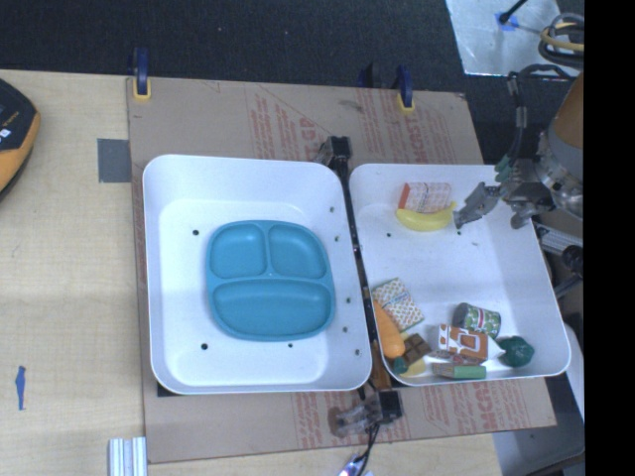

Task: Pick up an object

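Observation:
The right bin (516, 266) holds several small items. A yellow banana (425, 219) lies near its far edge, with a red-and-white box (426, 195) touching it from behind. My gripper (497, 209) hovers over the bin's far right corner, just right of the banana. Its fingers (473, 206) are spread apart, so it is open, and nothing is between them. Along the near edge lie a checkered packet (397, 303), an orange carrot (389, 333), a green can (478, 320), a small carton (461, 343) and a dark green piece (516, 351).
The left bin (179, 206) holds a blue divided plate (270, 279). A black clip (339, 150) sits where the two bins meet at the back. An orange-and-black object (12, 135) lies at the bench's far left edge.

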### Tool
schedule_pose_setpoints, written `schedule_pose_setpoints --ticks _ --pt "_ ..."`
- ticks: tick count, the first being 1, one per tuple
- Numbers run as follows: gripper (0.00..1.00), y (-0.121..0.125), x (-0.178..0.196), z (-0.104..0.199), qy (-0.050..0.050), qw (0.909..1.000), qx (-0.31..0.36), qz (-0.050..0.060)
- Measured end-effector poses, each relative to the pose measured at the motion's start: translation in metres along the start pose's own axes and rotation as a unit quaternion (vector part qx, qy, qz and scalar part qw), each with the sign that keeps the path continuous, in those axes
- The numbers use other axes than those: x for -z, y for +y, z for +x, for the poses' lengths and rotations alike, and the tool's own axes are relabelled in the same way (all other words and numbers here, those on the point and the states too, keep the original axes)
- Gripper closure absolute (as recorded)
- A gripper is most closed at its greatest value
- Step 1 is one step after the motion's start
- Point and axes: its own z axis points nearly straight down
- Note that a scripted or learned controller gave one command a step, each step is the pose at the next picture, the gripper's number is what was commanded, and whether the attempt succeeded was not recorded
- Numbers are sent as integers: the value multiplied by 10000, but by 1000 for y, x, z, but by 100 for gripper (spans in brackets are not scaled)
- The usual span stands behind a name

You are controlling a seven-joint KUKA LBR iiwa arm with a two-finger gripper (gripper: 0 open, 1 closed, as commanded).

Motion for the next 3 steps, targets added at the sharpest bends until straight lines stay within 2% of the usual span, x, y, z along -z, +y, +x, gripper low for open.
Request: schedule_pose_setpoints --ticks 1,2,3 --pt "0 58 -64 38 -5 10000 26 -5" --pt "0 87 -141 28 -46 10000 17 -39" --pt "0 89 -134 35 -47 10000 8 -81"
